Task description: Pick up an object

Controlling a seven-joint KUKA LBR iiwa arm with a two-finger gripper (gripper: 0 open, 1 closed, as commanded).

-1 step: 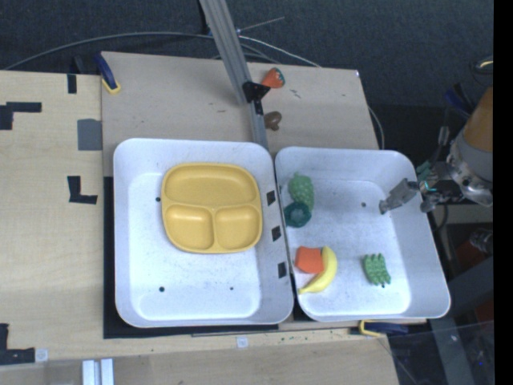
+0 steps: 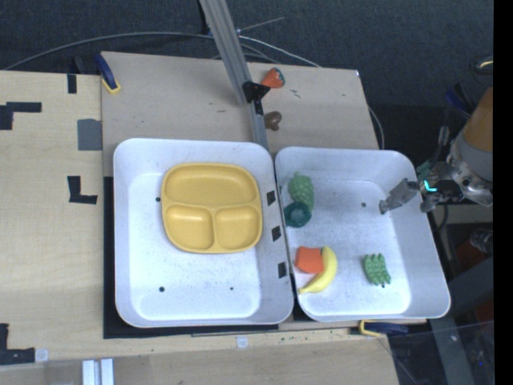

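The right bin (image 2: pixel 417 295) holds a green ridged toy (image 2: pixel 301 188) with a teal cup-like piece (image 2: pixel 297 214) just below it, near the bin's left wall. Lower down lie an orange-red block (image 2: pixel 309 259) and a yellow banana (image 2: pixel 325 274), touching each other. A small green bumpy piece (image 2: pixel 375 269) lies toward the lower right. My gripper (image 2: pixel 410 198) hangs over the bin's upper right edge, well to the right of all the toys. It is open, with nothing between its fingers.
The left bin (image 2: pixel 132 239) carries a yellow divided plate (image 2: pixel 212 207). A slanted metal pole (image 2: pixel 227 38) stands behind the bins, with a small orange object (image 2: pixel 274 77) and a brown one (image 2: pixel 272 120) beside it on the bench. A blue and yellow clamp (image 2: pixel 108 74) sits at the back left.
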